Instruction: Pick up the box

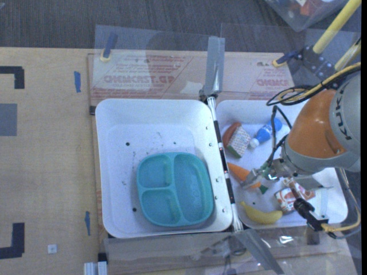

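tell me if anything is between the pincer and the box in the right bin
Nothing visible does. The pincer hangs low in the right bin, and the box lies just beside it, partly under the wrist. The carrot and banana lie to its left.

Teal divided tray (175, 189) in left bin (114, 130). Right bin (246, 109) holds box (239, 140), blue bottle (262, 134), carrot (238, 171), banana (261, 213). Arm (314, 132) low over right bin.
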{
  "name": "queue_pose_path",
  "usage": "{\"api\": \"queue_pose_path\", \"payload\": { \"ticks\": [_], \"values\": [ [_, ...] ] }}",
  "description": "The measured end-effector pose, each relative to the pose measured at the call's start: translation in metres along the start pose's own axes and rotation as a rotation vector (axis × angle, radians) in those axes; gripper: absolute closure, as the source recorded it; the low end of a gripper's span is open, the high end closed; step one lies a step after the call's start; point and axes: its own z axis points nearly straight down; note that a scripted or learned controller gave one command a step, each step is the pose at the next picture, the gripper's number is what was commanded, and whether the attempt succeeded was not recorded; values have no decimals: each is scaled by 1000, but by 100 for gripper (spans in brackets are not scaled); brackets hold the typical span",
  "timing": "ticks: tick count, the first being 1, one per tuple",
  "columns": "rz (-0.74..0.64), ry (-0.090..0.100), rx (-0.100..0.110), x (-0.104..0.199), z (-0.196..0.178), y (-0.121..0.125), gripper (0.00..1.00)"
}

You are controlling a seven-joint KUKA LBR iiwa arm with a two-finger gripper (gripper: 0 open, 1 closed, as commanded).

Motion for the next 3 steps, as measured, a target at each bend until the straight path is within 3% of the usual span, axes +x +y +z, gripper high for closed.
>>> {"api": "queue_pose_path", "payload": {
  "ticks": [1, 2, 3],
  "values": [
    [4, -1, -5, -1, -11, 1, 100],
    [-59, 3, 6, 63, -96, 22, 100],
    [140, 4, 10, 50, -96, 3, 100]
  ]
}}
